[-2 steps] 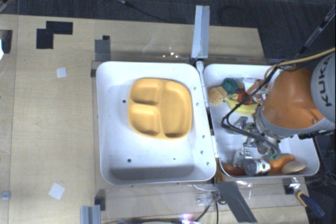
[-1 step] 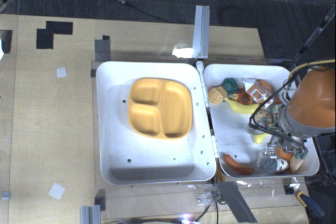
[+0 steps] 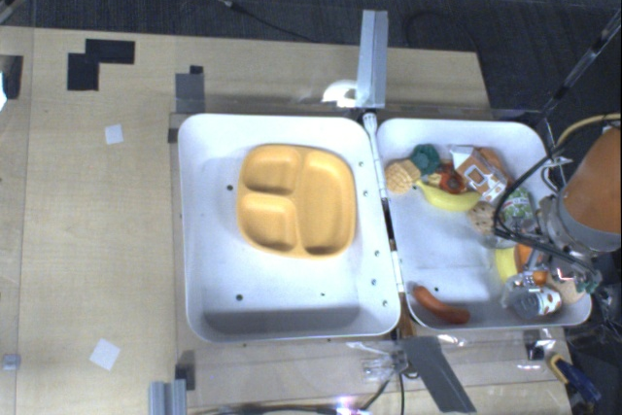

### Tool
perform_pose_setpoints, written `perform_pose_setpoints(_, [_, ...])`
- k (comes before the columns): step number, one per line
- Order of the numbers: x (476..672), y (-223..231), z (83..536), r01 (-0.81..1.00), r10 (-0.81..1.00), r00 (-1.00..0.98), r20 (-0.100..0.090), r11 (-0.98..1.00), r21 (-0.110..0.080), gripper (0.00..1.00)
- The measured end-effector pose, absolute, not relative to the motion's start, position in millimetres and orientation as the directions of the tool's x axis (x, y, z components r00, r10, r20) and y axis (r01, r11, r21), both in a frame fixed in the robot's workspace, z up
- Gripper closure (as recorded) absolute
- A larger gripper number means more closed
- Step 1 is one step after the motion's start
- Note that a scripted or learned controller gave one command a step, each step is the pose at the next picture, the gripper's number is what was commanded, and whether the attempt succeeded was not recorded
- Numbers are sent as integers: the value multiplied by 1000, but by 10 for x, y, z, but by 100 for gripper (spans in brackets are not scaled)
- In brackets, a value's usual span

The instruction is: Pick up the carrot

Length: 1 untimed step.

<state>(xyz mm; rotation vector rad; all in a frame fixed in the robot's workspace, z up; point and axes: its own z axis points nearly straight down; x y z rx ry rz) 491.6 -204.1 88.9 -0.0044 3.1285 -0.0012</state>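
Arm (image 3: pixel 591 194) nearest lens, over right bin (image 3: pixel 428 248). Gripper (image 3: pixel 533 292) low, near corner; grip state: cannot tell. Carrot (image 3: pixel 440 303) lies left of gripper, apart, long axis roughly pointing toward it. Reach leftward needed.

Two white bins are seen side by side on the bench. A yellow tray (image 3: pixel 296 200) with three parts is placed in the left bin (image 3: pixel 209 238). In the right bin (image 3: pixel 442 248), a banana (image 3: pixel 449 199), a hot dog (image 3: pixel 440 303) and other toy foods are laid, and the gripper (image 3: pixel 533 292) is lowered into the near right corner, where something orange (image 3: pixel 525 254) is seen beside it.
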Motion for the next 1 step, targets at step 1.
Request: perform_pose_setpoints(1, [4958, -2032, 1024, -8, -8, -1000, -25, 1000, -3, 100])
